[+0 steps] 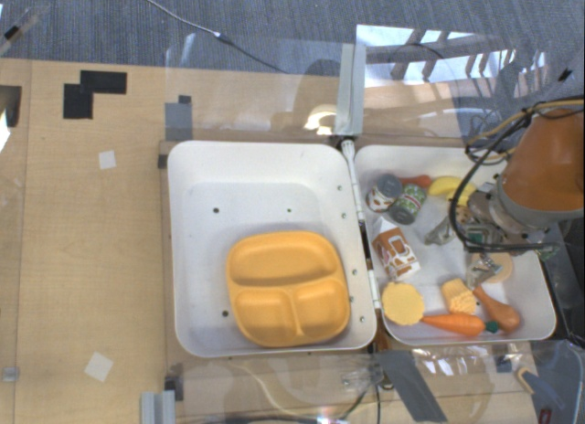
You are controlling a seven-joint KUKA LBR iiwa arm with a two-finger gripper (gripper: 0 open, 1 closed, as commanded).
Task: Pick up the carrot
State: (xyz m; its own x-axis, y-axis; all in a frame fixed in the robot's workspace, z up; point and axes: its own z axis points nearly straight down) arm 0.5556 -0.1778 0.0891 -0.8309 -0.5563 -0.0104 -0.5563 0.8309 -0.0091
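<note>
The carrot is orange with a green stub at its right end. It lies flat along the front wall of the right bin. My gripper hangs over the middle of that bin, under the arm's orange band and a bundle of cables. It is behind the carrot and slightly to its right, well apart from it. The wrist and cables hide the gripper's tips.
Around the carrot lie a yellow disc, a waffle-like yellow piece and a brown drumstick. Further back are a small brown box, two cans and a banana. The left bin holds a yellow divided plate.
</note>
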